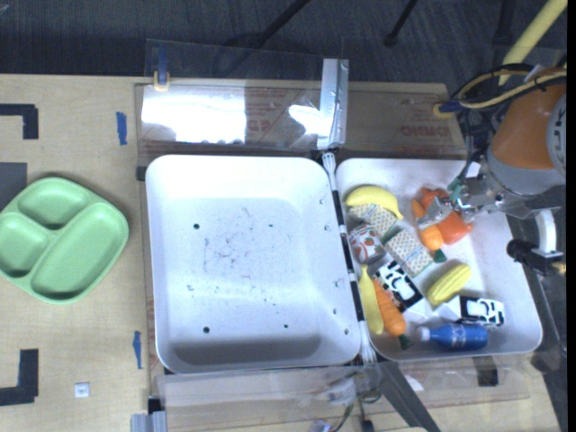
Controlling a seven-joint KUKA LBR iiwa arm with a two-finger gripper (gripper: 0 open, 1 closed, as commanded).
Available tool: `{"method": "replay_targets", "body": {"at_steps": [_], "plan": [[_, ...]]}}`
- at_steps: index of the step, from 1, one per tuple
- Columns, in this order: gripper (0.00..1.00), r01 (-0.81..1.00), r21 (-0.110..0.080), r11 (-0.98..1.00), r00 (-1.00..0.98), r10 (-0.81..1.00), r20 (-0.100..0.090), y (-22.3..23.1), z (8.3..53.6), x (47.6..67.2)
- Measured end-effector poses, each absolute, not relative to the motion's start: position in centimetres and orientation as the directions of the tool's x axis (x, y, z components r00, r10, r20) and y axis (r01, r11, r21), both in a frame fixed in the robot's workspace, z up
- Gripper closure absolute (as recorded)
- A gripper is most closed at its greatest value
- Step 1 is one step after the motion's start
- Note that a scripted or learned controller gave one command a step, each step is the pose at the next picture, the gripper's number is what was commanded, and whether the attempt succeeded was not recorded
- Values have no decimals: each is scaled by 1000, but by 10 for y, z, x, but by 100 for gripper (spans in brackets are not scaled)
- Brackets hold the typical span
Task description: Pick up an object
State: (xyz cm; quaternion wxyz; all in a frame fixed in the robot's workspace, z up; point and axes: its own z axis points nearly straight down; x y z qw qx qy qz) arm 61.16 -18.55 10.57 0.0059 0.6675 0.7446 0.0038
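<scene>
We place the claw (461, 196) directly over the small orange plastic carrot (447, 229), long axis slanting upper-right; claw state: we cannot tell.

Light falls evenly from above and the scene is fairly bright. A strong white glare sits on the clear plastic sheet (236, 115) at the far side of the bench, washing out what lies under it. The shallow white left bin (171, 241) is pale and slightly overexposed, with soft shading along its near wall. Shadows are weak and short. The dark carpeted floor (225, 7) at the far edge stays dim. The picture is somewhat soft and grainy; small items in the right bin (517, 331) lack crisp edges.
</scene>
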Motion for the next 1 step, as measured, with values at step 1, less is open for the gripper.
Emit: {"method": "replay_targets", "body": {"at_steps": [1], "plan": [[100,995,2,100,-100,995,0,-104,200,621]]}}
